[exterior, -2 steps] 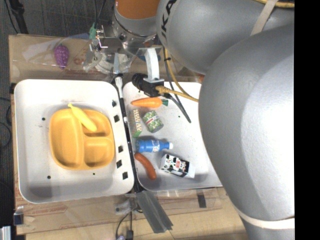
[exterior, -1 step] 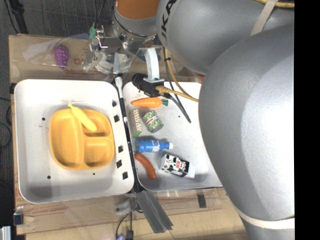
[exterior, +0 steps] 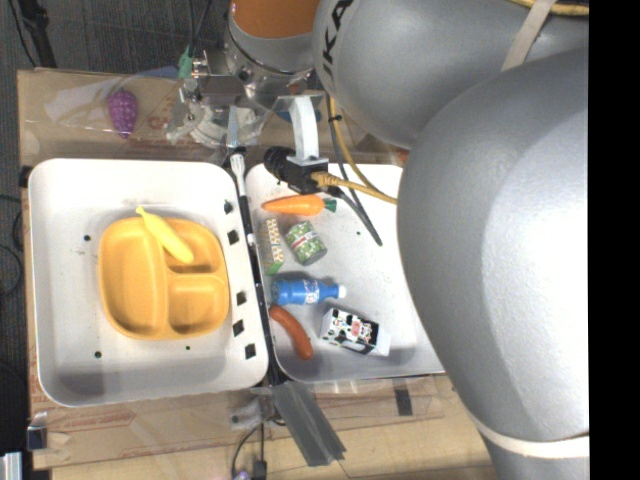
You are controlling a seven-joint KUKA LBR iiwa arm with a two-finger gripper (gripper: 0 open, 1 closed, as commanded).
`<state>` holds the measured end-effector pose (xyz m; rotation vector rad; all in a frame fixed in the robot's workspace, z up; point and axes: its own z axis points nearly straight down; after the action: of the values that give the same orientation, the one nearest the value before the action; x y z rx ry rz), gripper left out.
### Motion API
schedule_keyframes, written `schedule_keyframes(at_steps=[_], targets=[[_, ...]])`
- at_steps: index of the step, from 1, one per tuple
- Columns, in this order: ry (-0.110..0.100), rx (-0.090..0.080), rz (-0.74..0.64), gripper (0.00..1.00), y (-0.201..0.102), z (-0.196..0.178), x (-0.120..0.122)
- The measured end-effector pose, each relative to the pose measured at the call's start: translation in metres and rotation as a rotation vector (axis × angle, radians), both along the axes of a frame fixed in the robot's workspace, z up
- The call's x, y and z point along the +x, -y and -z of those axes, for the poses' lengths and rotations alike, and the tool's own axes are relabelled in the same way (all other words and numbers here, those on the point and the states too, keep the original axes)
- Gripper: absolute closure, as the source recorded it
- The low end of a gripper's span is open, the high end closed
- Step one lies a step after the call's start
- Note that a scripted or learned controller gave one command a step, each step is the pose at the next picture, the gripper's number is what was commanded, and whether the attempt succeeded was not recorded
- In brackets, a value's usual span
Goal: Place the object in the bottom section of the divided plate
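A yellow divided plate (exterior: pixel 130 288) lies in the left bin (exterior: pixel 60 368). A yellow banana (exterior: pixel 166 236) rests on the plate's upper part, slanting from the top rim toward the right-hand sections. The gripper (exterior: pixel 232 133) hangs over the back edge of the bins, near the wall between them, above and to the right of the plate. Nothing shows in its grasp. The right bin (exterior: pixel 400 268) holds a carrot (exterior: pixel 293 205), a green packet (exterior: pixel 305 242), a blue bottle (exterior: pixel 305 291), a red-brown sausage (exterior: pixel 291 333) and a black-and-white carton (exterior: pixel 350 331).
A purple toy (exterior: pixel 122 110) lies on the bench behind the left bin. A small striped pack (exterior: pixel 272 242) sits by the right bin's left wall. The big grey arm covers the right side of the right bin.
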<state>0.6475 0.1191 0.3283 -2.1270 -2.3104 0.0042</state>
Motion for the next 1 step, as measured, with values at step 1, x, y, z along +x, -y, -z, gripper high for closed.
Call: schedule_keyframes(at_steps=[1], targets=[[0.0, 0.0, 0.0, 0.0, 0.0, 0.0, 0.0]])
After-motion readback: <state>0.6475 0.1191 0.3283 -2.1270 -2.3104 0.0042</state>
